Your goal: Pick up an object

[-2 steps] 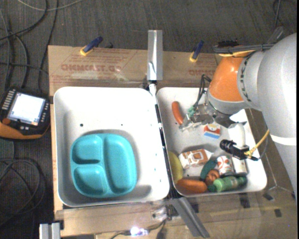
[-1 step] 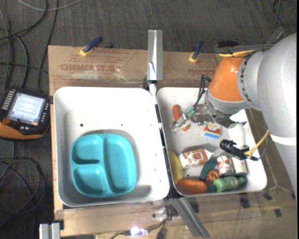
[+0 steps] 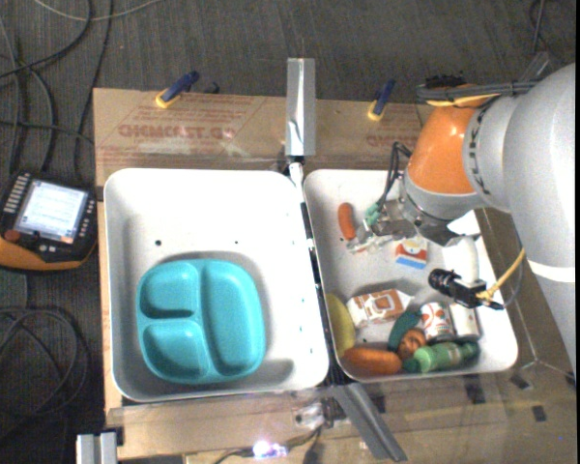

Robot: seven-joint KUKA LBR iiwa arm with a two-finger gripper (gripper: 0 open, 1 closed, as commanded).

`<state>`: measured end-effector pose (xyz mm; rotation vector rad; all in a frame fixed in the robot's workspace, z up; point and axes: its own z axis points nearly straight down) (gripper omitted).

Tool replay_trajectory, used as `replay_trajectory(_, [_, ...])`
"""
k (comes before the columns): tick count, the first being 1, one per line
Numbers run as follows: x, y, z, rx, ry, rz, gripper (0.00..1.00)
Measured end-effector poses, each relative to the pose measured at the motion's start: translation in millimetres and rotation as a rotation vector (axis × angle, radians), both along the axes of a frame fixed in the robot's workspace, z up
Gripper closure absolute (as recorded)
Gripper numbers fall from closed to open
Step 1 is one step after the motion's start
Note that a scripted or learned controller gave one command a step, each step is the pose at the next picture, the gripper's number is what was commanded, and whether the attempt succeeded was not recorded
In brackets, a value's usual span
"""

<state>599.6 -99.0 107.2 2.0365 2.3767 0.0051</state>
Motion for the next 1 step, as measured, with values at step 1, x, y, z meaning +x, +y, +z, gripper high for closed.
replay_trajectory(1, [22.9,42.8,128.4,0.002,0.012,-0.123,1.0])
